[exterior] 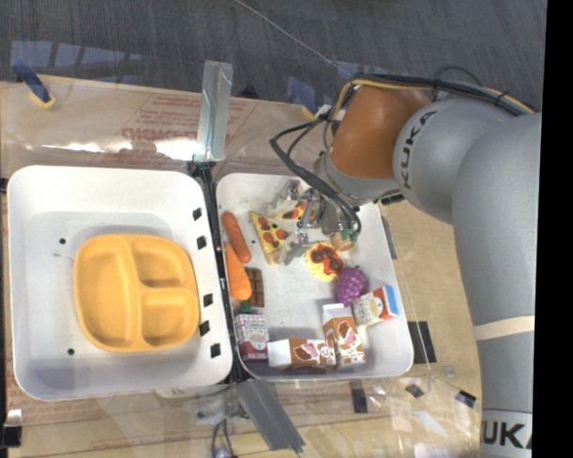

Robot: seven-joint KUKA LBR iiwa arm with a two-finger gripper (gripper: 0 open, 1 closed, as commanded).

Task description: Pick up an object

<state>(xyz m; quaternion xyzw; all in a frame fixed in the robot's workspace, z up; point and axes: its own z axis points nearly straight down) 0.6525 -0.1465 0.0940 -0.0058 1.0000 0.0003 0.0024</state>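
My gripper (302, 224) hangs low over the upper middle of the right bin (397, 274), under the orange wrist band. It is just right of a toy pizza slice (268, 234) and just above a yellow and red toy (324, 261). Its metal parts blend into the clutter, and I see nothing clearly held. Left of the pizza lie a red sausage (235, 236) and an orange carrot (238, 278). Purple grapes (350, 284) sit lower right of the gripper.
A brown chocolate bar (255, 286) lies by the carrot. Several small cartons (344, 340) line the right bin's front edge. The left bin (34, 205) holds a yellow divided plate (134, 291). The grey arm (484, 211) covers the right side.
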